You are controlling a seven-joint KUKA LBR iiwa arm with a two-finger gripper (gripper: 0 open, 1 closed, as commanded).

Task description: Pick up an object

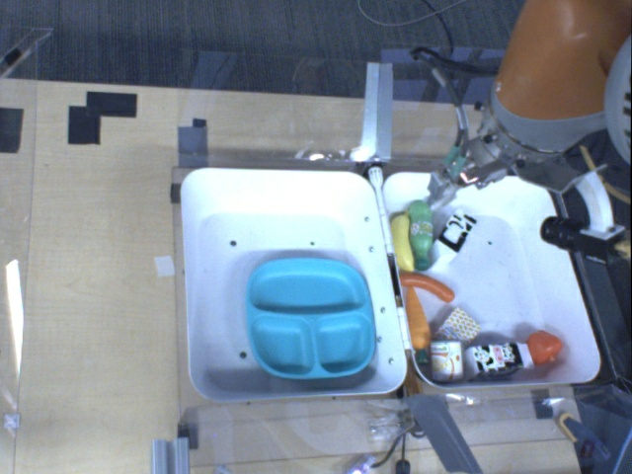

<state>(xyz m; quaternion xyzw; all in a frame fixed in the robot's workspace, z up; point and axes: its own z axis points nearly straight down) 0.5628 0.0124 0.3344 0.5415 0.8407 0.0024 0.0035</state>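
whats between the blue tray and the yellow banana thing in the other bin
In the camera view, the bare white floor of the left bin, then the divider wall where the two bins meet. The blue tray sits left of it; the yellow banana lies just right of it.

- Blue divided tray (310,315) sits in the left bin (207,265), lower centre.
- Gripper (446,188) hangs over the right bin (553,265), just above a green toy (422,233) beside a banana (401,242).

My arm (553,57) is a fat orange band over a grey collar. Below it my wrist narrows to pale metal, with small red and green bits and thin black cables, ending in my gripper (441,188).
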